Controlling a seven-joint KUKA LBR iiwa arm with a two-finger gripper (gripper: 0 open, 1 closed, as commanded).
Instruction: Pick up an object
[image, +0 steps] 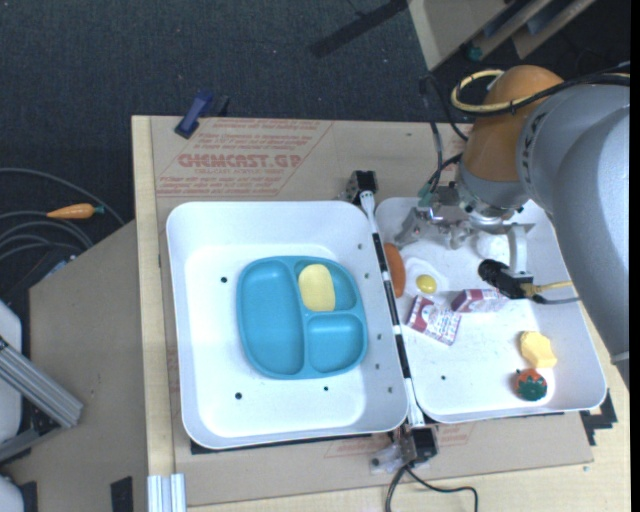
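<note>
My gripper (447, 222) hangs over the far end of the right bin (470, 400), under the orange band of the arm (505, 120). Just below it lie an orange sausage-shaped item (396, 270) by the bin's left wall and a small yellow piece (427, 283). A red and white packet (435, 322) and a smaller red and white item (470, 298) rest mid-bin. A yellow lump (538, 350) and a round red and green toy (531, 384) sit at the near right. Nothing shows in the gripper's hold.
The left bin (200, 380) holds a blue divided plate (290, 325) with a yellow lump (318, 287) in its upper right compartment. A black clip (363, 184) sits where the bins meet. A blue item (195, 115) lies at the bench's far left corner.
</note>
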